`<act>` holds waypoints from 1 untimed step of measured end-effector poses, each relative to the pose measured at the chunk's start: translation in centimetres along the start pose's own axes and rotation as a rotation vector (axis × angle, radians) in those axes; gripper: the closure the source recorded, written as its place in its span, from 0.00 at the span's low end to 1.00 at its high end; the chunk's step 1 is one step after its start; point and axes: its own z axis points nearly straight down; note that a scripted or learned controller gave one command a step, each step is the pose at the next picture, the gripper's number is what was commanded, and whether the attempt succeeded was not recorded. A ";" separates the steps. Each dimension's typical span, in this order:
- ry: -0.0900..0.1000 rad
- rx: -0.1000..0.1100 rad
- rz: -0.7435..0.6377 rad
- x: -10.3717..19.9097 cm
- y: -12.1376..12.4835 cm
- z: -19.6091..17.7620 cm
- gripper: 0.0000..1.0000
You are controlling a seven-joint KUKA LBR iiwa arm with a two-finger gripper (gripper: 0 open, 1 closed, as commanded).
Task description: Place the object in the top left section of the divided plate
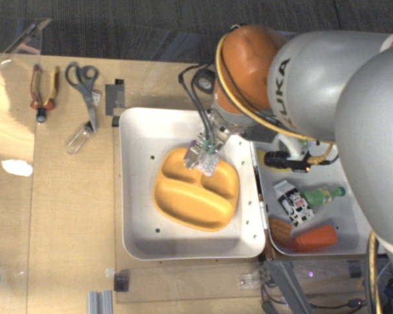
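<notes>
The divided plate (196, 195) (yellow, in the left bin (137, 195)) lies under the tool (203, 156); grip state unclear.

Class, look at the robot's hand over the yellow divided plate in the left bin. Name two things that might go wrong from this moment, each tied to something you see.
1. The hand hangs over the ridge between the plate's upper sections, so a release could land in the wrong section or on the ridge.
2. I cannot tell whether it holds anything; the carrot and green bottle lie in the right bin, so the drop may deliver nothing.
</notes>
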 end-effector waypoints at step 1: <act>0.000 0.000 0.000 0.0 0.0 0.0 0.00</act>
